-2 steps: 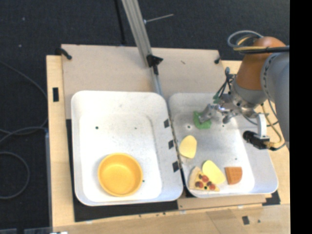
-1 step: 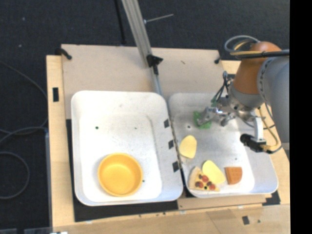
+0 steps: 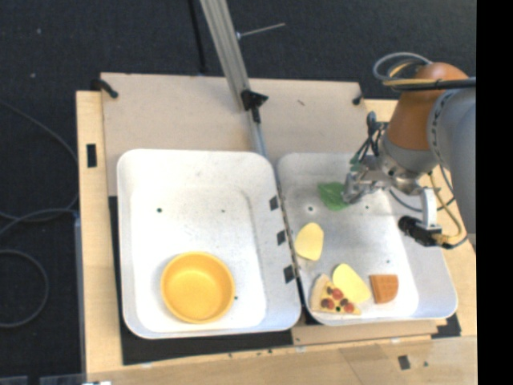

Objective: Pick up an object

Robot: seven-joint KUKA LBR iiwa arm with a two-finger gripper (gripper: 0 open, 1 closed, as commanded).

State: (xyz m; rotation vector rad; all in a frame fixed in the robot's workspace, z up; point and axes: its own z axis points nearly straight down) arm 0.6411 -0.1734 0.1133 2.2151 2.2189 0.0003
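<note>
Green and small, a leaf-shaped toy piece (image 3: 331, 195) lies in the upper part of the right bin (image 3: 425, 291), and the claw (image 3: 353, 184) sits low right against its right edge, touching or all but touching it; whether the piece is actually gripped cannot be told from this slanted view, nor how wide the claw stands. The grey arm (image 3: 453, 155) with its orange band (image 3: 413, 119) reaches in from the right side over that bin. Toward the near end of the same bin lie a pale yellow slice (image 3: 309, 241) just beside the left wall, a second yellow wedge (image 3: 350, 283), a pizza-like slice with red dots (image 3: 335, 299) touching the wedge's lower left, and an orange block (image 3: 384, 288) just beside the wedge on its right. The left bin (image 3: 144, 183) holds a yellow bowl (image 3: 197, 286), upright, in its near part. Both bins rest side by side on the tan surface (image 3: 168, 111), and a slanted metal rail (image 3: 228, 42) rises from behind them
</note>
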